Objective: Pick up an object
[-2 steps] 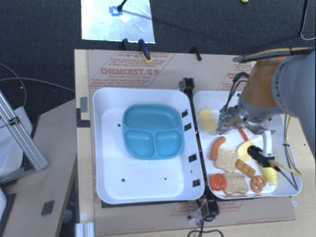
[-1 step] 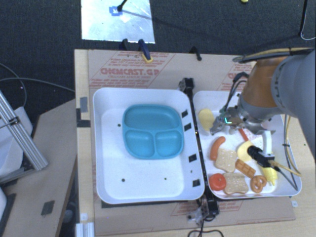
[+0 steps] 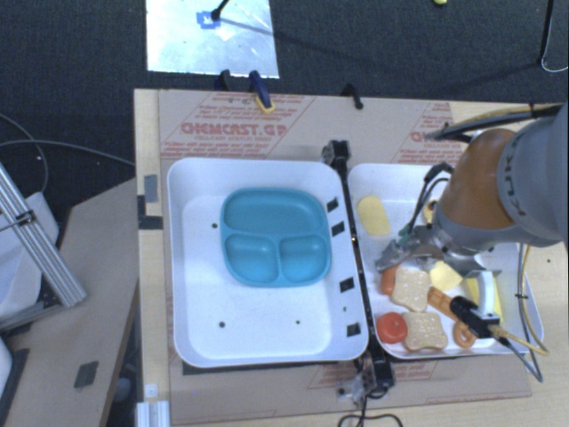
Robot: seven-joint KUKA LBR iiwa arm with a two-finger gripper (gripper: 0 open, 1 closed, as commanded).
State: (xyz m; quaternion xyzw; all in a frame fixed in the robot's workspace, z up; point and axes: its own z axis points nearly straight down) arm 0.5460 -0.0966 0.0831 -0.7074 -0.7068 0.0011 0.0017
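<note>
My gripper (image 3: pixel 411 254) is low in the right bin (image 3: pixel 391 181), over the food pile; I cannot tell its state. Bread slice (image 3: pixel 412 286), tomato (image 3: pixel 391 327) and pretzel (image 3: pixel 464 334) crowd the bin's near edge. Left bin (image 3: pixel 191 238) holds a blue tray (image 3: pixel 274 237).

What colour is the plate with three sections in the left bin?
The divided plate is light blue, seen clearly in the camera view against the white left bin.
</note>
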